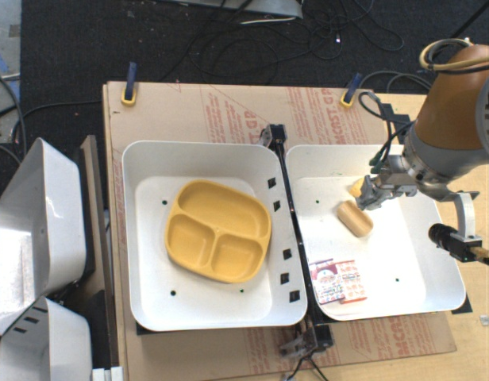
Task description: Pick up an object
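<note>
The left shallow white bin (141,236) and the right shallow white bin (435,284) look like smooth plastic with a faint sheen. In the left one, the yellow three-compartment tray (218,230) is matt plastic. In the right, the tan bread-like roll (355,218) looks dull and soft, the red-and-white printed packet (337,282) glossy. Beneath lies flat brown printed cardboard (229,105), on dark rough carpet (70,38).

Rounded orange band (457,94) above a grey wrist housing (439,153). Yellowish cable (443,51) looped over the top; black cables (385,113) trailing off the left. Small grey metal gripper (372,192), black fitting (451,240) beside it.
</note>
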Motion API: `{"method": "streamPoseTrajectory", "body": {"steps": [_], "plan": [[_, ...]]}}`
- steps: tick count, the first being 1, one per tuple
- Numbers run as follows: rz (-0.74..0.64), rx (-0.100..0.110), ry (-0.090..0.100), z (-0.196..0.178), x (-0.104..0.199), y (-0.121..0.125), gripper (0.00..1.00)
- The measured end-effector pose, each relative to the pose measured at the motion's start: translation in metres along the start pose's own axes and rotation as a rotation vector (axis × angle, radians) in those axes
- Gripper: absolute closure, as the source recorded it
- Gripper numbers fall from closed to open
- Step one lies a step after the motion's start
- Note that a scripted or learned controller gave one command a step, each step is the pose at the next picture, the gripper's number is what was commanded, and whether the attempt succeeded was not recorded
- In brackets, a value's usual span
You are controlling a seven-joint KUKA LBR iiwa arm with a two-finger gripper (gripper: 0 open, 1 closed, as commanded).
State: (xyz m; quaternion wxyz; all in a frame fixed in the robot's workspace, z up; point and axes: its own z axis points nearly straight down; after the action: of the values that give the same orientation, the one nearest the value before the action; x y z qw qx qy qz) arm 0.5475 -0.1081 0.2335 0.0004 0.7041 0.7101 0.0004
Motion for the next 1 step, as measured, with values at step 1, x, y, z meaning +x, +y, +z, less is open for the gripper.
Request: {"method": "streamPoseTrajectory", "body": {"steps": [1], "plan": [[-0.001,-0.002,0.001,-0.008,0.0488,0.0216,1.0]]}}
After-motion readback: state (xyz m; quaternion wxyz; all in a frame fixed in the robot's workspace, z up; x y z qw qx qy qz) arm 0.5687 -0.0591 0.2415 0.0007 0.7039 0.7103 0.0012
